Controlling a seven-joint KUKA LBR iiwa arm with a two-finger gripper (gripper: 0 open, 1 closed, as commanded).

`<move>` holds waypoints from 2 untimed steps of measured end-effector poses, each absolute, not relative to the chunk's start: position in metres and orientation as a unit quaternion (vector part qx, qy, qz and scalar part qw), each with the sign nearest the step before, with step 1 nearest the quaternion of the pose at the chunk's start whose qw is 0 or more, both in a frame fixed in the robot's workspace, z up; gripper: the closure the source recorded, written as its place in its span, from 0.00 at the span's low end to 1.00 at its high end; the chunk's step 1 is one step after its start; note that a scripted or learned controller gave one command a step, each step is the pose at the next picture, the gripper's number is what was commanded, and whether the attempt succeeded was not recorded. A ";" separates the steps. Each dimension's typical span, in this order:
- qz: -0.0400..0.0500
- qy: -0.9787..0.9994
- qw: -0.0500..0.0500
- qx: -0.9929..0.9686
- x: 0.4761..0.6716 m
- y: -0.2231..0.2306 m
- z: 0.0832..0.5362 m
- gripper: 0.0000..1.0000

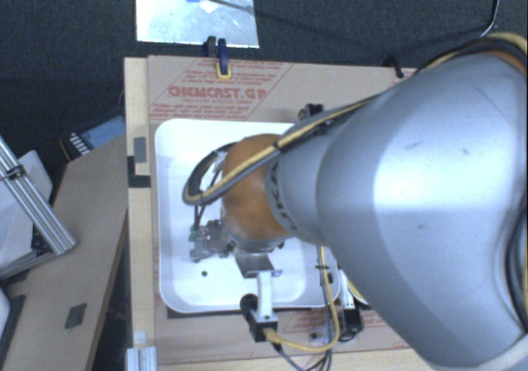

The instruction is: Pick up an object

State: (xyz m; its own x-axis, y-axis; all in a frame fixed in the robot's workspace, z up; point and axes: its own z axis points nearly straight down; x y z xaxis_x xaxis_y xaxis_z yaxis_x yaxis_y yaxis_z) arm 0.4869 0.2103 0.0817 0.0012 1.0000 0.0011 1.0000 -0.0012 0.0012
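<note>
The arm reached down into the left bin to try for a grab

The big grey arm [412, 196] with its orange band [247, 192] hung low over the left white bin [177, 163], and the gripper [206, 239] sat close to the bin floor. The arm covered it, so I could not tell how the tool was set or if it held a thing. No object to pick showed in the bare part of the bin; it may have been hidden under the arm. It looked like the reaching step. Next it would need to close and lift. The board [219, 91] behind the bin read "CHEMCAST GP"
</note>
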 end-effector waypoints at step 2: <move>0.003 0.704 0.005 0.710 0.502 0.045 0.190 0.00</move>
State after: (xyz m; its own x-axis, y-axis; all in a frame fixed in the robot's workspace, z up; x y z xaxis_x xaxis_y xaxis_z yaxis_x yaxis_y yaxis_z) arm 0.5021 0.0445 0.1902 0.0078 1.0000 -0.0028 0.9999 -0.0078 0.0122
